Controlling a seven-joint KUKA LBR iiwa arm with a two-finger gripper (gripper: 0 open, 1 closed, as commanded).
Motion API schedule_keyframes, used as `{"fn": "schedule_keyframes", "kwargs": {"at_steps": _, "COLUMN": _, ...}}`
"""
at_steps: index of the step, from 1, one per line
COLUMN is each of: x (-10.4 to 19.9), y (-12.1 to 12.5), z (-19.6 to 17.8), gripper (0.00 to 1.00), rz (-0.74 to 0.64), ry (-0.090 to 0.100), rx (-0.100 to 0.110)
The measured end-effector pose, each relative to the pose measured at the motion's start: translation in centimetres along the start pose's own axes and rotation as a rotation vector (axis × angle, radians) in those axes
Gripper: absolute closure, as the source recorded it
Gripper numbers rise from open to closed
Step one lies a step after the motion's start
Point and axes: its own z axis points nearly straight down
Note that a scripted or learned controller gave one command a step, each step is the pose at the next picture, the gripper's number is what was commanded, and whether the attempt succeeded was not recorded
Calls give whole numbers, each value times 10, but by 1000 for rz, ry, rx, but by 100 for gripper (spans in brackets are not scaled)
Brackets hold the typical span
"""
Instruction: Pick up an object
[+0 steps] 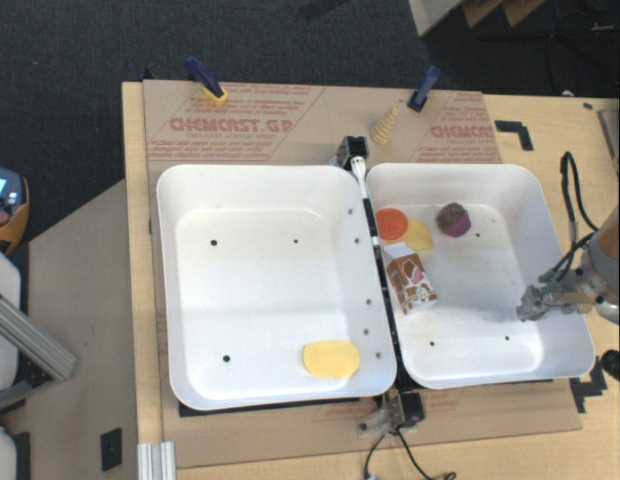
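Cardboard-topped tabletop (290,118) is carrying two bins. I am positioning the hand (535,303), grip state unreadable, in the right bin (490,183); next, reaching the packet (411,281).

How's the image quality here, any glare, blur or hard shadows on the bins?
Camera view: even, soft lighting; the white bins look bright but keep their edges, with only faint shadows under the yellow piece. The hand at the right edge is small and slightly blurred.

Disc (331,359) in left bin (190,208); packet (411,282), cap (392,224), ball (453,219) in right bin (520,193)
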Motion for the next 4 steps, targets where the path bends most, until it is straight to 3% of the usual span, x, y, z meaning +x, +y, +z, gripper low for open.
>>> {"fn": "schedule_keyframes", "kwargs": {"at_steps": 1, "x": 1, "y": 1, "z": 34, "gripper": 100, "rz": -1, "ry": 0, "rx": -1}}
{"fn": "schedule_keyframes", "kwargs": {"at_steps": 2, "x": 0, "y": 2, "z": 22, "gripper": 100, "rz": -1, "ry": -4, "rx": -6}}
{"fn": "schedule_keyframes", "kwargs": {"at_steps": 3, "x": 2, "y": 95, "z": 31, "gripper": 100, "rz": -7, "ry": -5, "rx": -12}}
{"fn": "schedule_keyframes", "kwargs": {"at_steps": 4, "x": 68, "y": 160, "z": 31, "gripper": 100, "rz": -11, "ry": -2, "rx": -12}}
